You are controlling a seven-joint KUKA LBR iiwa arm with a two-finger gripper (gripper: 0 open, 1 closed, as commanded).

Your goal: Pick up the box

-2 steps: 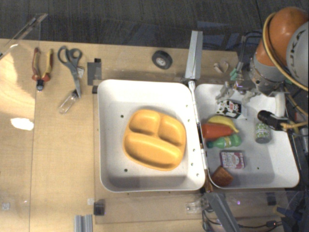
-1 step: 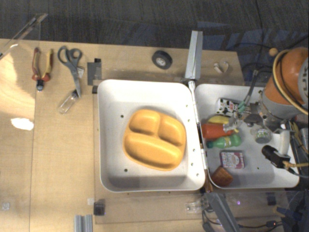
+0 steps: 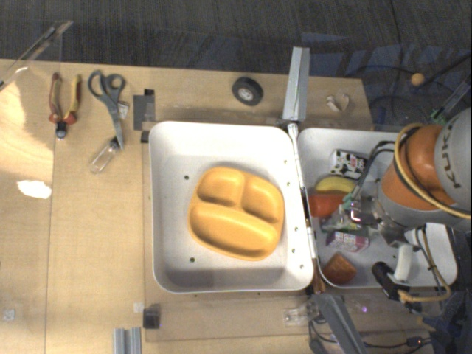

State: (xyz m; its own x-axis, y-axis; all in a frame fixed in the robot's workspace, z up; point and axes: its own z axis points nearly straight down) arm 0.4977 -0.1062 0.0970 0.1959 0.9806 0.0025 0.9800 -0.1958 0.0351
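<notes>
- The arm point(image 3: 431, 172), grey with an orange band, reaches in from the right over the right bin point(image 3: 317, 147).
- Its hand point(image 3: 354, 216) sits low among the clutter in that bin; whether it is open or closed cannot be told, as the wrist and cables hide it.
- The box point(image 3: 346, 162), a small white carton with dark and green print, lies near the far wall of the right bin, just beyond a yellow item point(image 3: 333, 184) and a red item point(image 3: 322, 204).
- A brown piece point(image 3: 340, 268) lies near the bin's near edge.
- The left bin point(image 3: 169, 198) holds a large yellow-orange moulded lump point(image 3: 236, 211).
- On the tabletop point(image 3: 74, 234) lie scissors point(image 3: 110, 105), pliers point(image 3: 63, 103) and a tape roll point(image 3: 248, 90).
</notes>
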